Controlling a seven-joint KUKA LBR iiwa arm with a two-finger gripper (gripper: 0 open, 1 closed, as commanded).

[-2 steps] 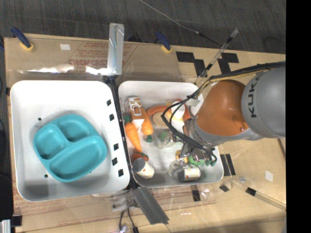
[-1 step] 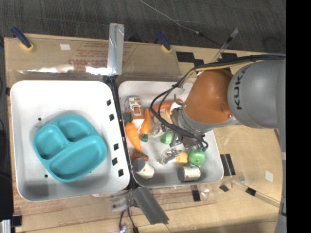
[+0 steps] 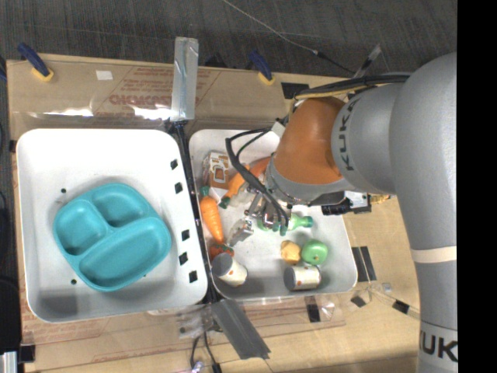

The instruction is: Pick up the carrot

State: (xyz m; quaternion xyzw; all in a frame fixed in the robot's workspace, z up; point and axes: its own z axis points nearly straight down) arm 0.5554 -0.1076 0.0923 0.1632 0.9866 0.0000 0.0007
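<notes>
The carrot [image 3: 211,217] is orange and lies lengthwise along the left wall of the right bin [image 3: 342,243], its tip toward the front. My gripper [image 3: 258,222] hangs low over the middle of that bin, just right of the carrot and not touching it. It is open, and nothing sits between its fingers. The grey arm with its orange band [image 3: 311,142] covers the back part of the bin.
Another orange item [image 3: 239,179] and a packet lie behind the carrot. Near the front are a green apple [image 3: 315,252], a small yellow-brown piece [image 3: 290,250], two small cups [image 3: 307,277] [image 3: 231,270] and a red item [image 3: 220,249]. The left bin holds a teal divided plate [image 3: 112,235].
</notes>
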